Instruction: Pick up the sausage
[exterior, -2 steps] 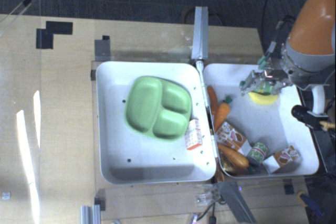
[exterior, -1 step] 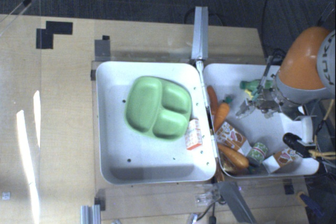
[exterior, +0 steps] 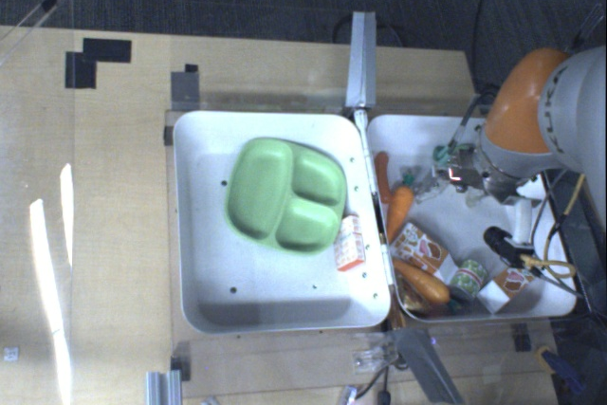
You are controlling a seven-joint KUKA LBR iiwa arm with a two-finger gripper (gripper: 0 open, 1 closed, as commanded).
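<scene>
The sausage [exterior: 381, 172] is a slim red-brown stick lying lengthwise along the left wall of the right bin [exterior: 560, 303], near its far end. An orange carrot [exterior: 398, 210] lies just in front of it, tilted. My gripper [exterior: 450, 174] hangs over the far middle of the right bin, to the right of the sausage and apart from it. The grey arm with its orange band [exterior: 524, 104] comes in from the right.
In the near part of the right bin lie a printed carton [exterior: 418, 248], a bread roll [exterior: 423, 285], a small green can [exterior: 468, 278] and a small packet [exterior: 509, 283]. The left bin [exterior: 199, 299] holds a green divided plate [exterior: 285, 193] and a small red-and-white can [exterior: 349, 243].
</scene>
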